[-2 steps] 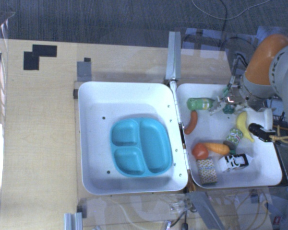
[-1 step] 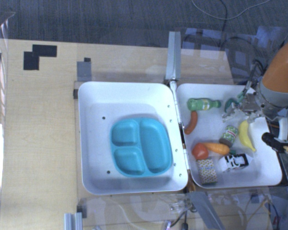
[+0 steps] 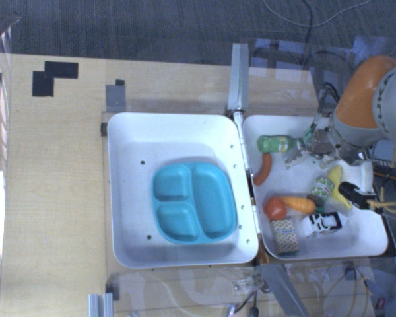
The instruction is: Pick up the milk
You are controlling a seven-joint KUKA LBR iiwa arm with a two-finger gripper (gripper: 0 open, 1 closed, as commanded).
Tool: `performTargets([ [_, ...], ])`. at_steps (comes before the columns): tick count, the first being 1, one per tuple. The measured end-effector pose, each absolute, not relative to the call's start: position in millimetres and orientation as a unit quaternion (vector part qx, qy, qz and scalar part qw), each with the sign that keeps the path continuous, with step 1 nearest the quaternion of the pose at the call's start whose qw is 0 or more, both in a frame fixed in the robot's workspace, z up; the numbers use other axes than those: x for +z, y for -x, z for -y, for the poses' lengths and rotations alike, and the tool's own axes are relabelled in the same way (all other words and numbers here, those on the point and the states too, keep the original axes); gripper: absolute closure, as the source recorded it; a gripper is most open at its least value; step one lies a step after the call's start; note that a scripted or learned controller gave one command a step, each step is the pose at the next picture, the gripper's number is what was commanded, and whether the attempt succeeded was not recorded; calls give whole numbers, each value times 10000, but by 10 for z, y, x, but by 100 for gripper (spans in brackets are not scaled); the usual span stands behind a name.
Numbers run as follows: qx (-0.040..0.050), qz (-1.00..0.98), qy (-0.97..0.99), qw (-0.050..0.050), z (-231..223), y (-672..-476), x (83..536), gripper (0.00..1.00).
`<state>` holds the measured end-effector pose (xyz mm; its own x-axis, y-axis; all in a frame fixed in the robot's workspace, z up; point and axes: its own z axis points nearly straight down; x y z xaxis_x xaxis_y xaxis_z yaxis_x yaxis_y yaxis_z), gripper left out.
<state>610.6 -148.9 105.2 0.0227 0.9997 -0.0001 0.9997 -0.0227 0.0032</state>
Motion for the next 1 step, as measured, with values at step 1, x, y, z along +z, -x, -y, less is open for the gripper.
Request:
performTargets([
  [1, 17, -5770, -8167, 14, 1670, -5696, 1389, 0],
])
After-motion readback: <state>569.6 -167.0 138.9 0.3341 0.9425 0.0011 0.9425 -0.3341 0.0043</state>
